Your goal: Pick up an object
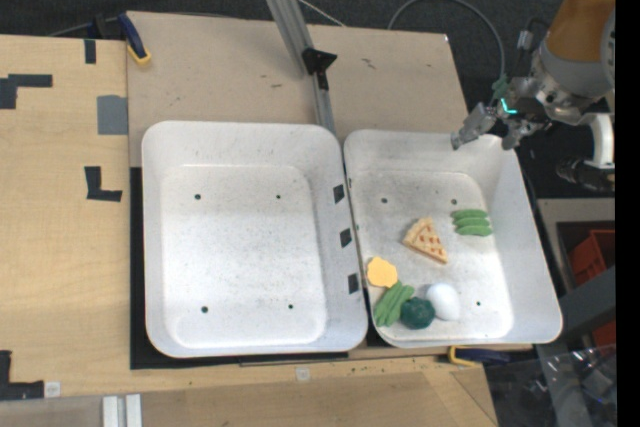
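Gripper (487, 127) hovers over right bin's (520, 215) far right corner; fingers apparently spread, holding nothing. Pizza slice (426, 241) lies mid-bin.

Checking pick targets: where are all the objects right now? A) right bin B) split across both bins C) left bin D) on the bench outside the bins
A: the pizza-slice toy, green pods, orange piece, white ball and dark green item all lie in the right bin.
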`<state>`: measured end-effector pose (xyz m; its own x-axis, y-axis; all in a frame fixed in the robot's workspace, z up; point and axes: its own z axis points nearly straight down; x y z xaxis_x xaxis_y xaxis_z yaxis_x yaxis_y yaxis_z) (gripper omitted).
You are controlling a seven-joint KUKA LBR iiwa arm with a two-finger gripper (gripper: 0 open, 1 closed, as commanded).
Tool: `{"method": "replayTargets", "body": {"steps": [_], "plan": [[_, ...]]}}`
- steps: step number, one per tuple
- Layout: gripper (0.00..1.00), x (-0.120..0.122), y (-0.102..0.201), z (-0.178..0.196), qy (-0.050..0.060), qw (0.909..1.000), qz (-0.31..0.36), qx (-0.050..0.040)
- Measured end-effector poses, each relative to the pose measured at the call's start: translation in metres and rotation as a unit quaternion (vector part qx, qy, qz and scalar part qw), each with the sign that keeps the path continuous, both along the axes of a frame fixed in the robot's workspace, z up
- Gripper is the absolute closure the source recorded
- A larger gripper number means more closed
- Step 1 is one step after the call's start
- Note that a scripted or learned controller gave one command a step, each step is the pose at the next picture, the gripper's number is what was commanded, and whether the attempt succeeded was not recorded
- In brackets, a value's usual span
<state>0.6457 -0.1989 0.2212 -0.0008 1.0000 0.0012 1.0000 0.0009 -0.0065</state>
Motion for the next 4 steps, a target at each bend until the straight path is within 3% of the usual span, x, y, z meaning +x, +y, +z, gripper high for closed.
{"method": "replayTargets", "body": {"steps": [1,4], "plan": [[0.0,0.001,0.0,0.003,-0.002,1.0,0.001,-0.0011],[0.0,0.01,0.002,-0.135,-0.001,1.0,0.001,-0.0013]]}}
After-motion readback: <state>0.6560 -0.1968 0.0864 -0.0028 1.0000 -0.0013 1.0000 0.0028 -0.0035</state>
